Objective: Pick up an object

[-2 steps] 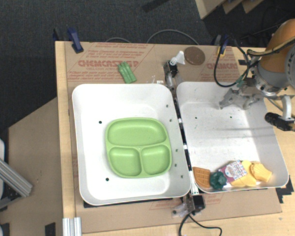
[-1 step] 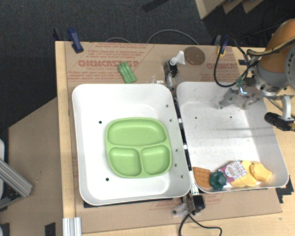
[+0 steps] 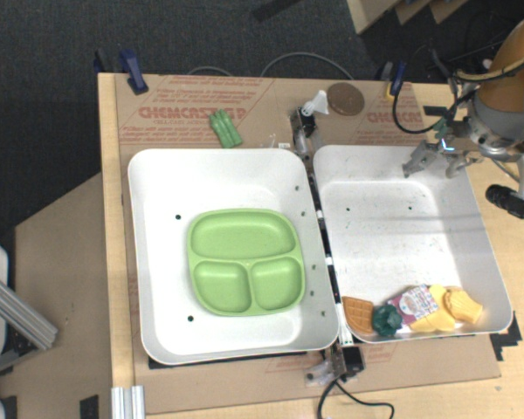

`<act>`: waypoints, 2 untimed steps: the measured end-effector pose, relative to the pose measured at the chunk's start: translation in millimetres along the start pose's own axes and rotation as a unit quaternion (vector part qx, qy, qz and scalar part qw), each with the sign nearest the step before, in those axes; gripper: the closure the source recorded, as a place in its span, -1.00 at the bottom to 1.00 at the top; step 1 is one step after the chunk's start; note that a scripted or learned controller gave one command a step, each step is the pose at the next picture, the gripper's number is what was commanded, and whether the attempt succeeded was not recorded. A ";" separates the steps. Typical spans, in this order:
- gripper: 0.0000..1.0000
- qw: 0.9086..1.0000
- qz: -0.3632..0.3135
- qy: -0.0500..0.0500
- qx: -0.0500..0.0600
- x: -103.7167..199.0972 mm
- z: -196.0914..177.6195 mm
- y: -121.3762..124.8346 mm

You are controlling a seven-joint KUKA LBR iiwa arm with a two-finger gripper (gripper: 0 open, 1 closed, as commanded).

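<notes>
At the right bin's (image 3: 472,234) near edge, your 5 or so small toys (image 3: 415,311) lie heaped, touching: light, rigid-looking, likely slippery. Take the outermost yellow piece (image 3: 464,305) across its sides. The gripper (image 3: 437,157) hovers far-side, fingers apart, holding nothing.

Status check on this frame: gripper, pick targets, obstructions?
Gripper open, holding nothing, over right bin's far edge. Small toys piled in bin's near corner, untouched. Nothing between them.

The green tray (image 3: 244,262) is looking like smooth matt plastic; the white bins (image 3: 157,234) are showing glossy plastic, on brown cardboard (image 3: 183,112).
</notes>
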State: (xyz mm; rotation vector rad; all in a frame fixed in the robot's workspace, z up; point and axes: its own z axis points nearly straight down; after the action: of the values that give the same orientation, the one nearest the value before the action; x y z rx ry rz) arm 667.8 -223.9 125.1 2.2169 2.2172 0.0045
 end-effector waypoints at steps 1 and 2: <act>-1.00 1.000 -0.002 0.009 0.009 6.7 38.9 -0.8; -1.00 1.000 0.000 0.004 0.004 2.6 39.2 -68.5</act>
State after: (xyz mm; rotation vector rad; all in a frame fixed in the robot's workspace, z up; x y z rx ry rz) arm 599.6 -221.4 85.5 2.2248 2.2256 0.0039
